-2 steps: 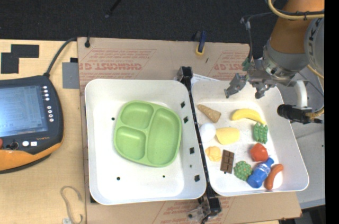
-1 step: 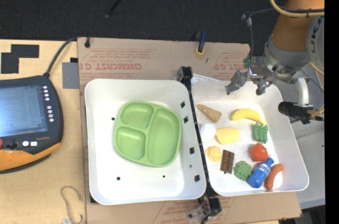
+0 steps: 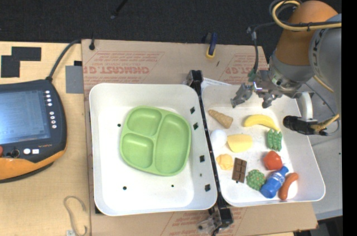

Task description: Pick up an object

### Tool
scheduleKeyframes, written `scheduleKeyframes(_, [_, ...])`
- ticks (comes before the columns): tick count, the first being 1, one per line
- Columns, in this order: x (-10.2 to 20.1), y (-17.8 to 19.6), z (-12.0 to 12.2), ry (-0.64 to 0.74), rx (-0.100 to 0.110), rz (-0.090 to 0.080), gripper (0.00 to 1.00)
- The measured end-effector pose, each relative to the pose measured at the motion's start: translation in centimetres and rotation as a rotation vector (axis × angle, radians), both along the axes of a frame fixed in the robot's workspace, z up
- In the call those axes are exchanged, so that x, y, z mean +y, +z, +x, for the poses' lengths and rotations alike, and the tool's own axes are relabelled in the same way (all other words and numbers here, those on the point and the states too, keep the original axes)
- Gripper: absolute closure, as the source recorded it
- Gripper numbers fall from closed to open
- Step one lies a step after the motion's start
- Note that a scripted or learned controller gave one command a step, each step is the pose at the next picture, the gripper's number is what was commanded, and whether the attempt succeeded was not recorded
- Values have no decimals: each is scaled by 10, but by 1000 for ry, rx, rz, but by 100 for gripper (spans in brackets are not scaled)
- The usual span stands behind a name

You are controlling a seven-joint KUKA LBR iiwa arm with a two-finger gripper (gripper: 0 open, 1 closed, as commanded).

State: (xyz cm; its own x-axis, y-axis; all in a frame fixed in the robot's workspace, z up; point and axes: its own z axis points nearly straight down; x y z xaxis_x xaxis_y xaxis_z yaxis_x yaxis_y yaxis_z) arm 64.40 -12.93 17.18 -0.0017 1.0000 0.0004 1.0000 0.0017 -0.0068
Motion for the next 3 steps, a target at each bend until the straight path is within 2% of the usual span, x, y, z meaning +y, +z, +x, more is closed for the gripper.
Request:
scheduleKeyframes(1, [9, -59, 0, -2, 1, 2, 0])
scheduleKeyframes(2, [10, -77, 5, 0, -20, -2, 0])
scheduleKeyframes(3, [9, -66, 6, -1, -23, -2, 100])
